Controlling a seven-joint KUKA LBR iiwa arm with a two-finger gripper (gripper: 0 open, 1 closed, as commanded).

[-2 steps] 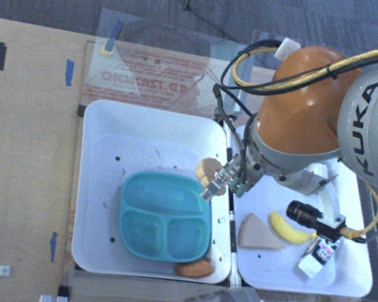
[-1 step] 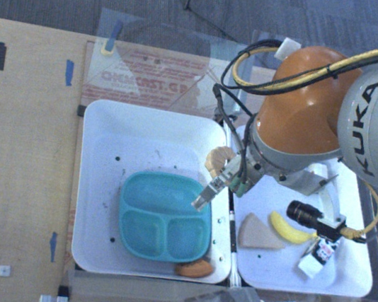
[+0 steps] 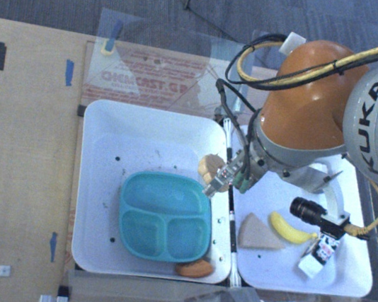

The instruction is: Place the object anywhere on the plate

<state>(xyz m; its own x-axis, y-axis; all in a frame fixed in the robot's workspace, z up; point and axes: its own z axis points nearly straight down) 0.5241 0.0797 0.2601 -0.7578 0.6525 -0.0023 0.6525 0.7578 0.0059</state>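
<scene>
Camera view is showing a small tan object (image 3: 209,165) sitting at the tip of the tool (image 3: 218,180), over the right part of the left bin (image 3: 99,132), just past the plate's upper right corner. The tool's metal fingers are looking closed around the tan piece, though the picture is too soft there to be sure it is truly pinched between them, so I cannot tell whether the grip is real. The plate (image 3: 166,217), a teal tray with three compartments, is lying down and to the left of the tool, very near it, its long side running roughly left to right. Judging from this, the coming move is needing only a short shift toward the lower left to bring the object over the plate before release. An orange piece (image 3: 194,269) is lying against the plate's lower right edge, on the bin floor. Across the divider, the right bin (image 3: 353,282) is holding a wedge (image 3: 259,233), a banana (image 3: 289,229) and a small white box (image 3: 317,258). The arm (image 3: 312,103) is reaching in over that bin, above the bench (image 3: 16,154).
</scene>
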